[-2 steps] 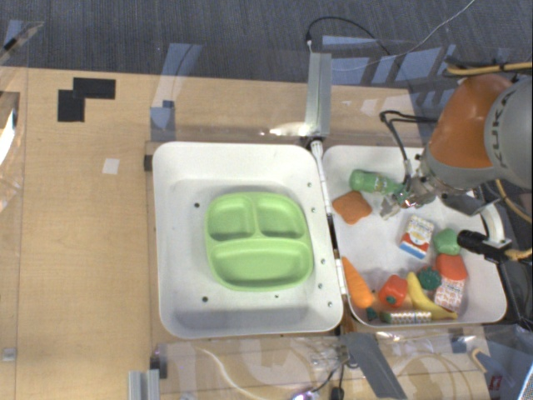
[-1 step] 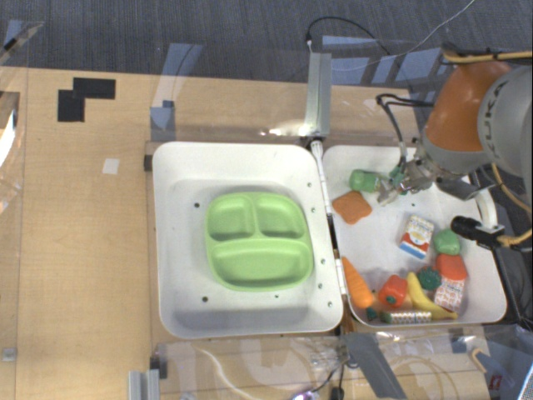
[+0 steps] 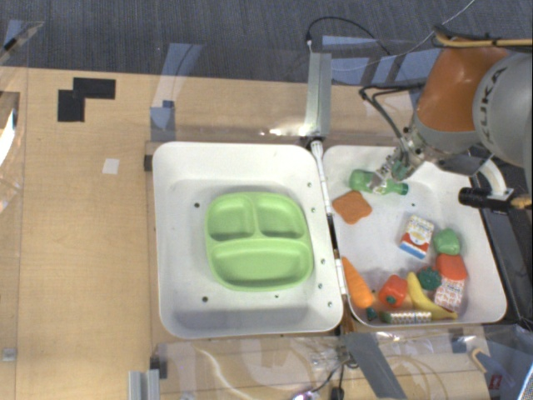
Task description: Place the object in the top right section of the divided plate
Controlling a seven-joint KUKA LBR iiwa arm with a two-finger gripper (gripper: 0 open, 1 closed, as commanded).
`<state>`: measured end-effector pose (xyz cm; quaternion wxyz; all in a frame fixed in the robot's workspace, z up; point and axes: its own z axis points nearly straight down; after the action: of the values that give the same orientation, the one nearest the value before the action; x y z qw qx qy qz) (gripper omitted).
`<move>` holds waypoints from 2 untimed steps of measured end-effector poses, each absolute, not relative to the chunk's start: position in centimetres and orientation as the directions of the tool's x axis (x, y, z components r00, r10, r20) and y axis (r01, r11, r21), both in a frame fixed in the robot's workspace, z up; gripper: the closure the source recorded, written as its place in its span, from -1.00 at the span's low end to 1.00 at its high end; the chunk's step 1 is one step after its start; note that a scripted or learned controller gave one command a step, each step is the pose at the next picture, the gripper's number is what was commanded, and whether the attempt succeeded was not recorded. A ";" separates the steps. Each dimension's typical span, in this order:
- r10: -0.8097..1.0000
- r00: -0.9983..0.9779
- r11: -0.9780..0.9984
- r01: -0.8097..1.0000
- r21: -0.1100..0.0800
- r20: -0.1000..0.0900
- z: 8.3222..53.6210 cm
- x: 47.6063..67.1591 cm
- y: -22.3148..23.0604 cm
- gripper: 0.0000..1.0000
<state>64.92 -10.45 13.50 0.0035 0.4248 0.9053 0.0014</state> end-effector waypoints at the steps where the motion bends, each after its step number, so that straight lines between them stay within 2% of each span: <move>1: 0.526 -0.850 0.851 0.526 0.011 -0.020 9.4 62.5 -9.6 1.00; 2: 0.542 -0.841 0.841 0.542 0.005 -0.007 10.5 64.8 -10.9 1.00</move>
<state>64.78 -10.90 10.50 0.0040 0.2823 0.9593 0.0016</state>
